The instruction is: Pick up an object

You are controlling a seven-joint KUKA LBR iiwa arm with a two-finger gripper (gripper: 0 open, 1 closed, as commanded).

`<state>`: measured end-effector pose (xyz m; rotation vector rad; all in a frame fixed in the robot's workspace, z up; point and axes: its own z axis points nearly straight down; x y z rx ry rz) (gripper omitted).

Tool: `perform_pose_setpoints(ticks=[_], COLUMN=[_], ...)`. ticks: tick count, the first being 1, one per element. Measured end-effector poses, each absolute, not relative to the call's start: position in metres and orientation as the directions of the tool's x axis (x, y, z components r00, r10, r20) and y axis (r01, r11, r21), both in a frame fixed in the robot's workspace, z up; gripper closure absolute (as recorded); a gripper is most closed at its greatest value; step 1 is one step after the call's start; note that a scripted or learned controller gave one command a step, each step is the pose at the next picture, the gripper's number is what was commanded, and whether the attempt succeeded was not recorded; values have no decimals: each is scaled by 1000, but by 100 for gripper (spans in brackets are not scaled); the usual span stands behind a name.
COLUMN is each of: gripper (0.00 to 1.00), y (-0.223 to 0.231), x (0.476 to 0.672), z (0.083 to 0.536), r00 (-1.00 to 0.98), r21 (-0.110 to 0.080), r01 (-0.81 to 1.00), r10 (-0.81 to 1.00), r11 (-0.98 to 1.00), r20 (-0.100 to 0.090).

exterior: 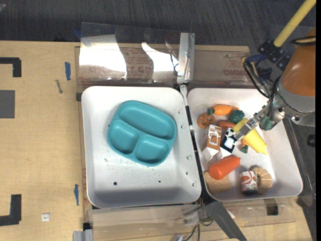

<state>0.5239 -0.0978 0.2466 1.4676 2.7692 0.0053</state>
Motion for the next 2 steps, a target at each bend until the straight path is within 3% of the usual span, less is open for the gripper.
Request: perform_pose_setpoints(ticks=[1,2], gripper=[100,100], y=[-106,-43], x=[490,503], z=[137,238], r00=[-664,-701], r21=[16,9], r01=[747,713], r10=[748,713], r11=[664,701], r20=[-21,-8])
